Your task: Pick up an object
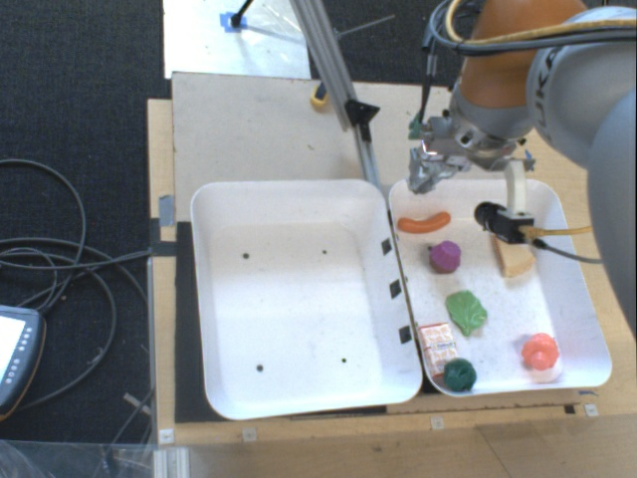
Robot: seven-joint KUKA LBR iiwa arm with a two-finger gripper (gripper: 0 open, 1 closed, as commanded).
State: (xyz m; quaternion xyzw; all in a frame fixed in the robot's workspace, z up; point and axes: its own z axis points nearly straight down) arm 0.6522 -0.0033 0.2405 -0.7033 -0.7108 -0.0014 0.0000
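Observation:
My gripper [430,175] hangs over the far left corner of the right bin [582,302], just above and behind an orange sausage-shaped toy [424,223]. Nothing shows between its metal fingers. Further objects lie in that bin: a purple ball-like toy [445,257], a tan wedge [514,258] near the right wall, a green leafy piece [466,312], a small pink-and-white box [437,343], a dark green round toy [459,373] and an orange-red round toy [539,352].
The left bin [289,297] sits beside the right one, split off by a shared rim with black clips [395,287]. A slanted metal pole [333,68] rises behind the bins. A black fitting with a cable [503,219] hangs beside the tan wedge.

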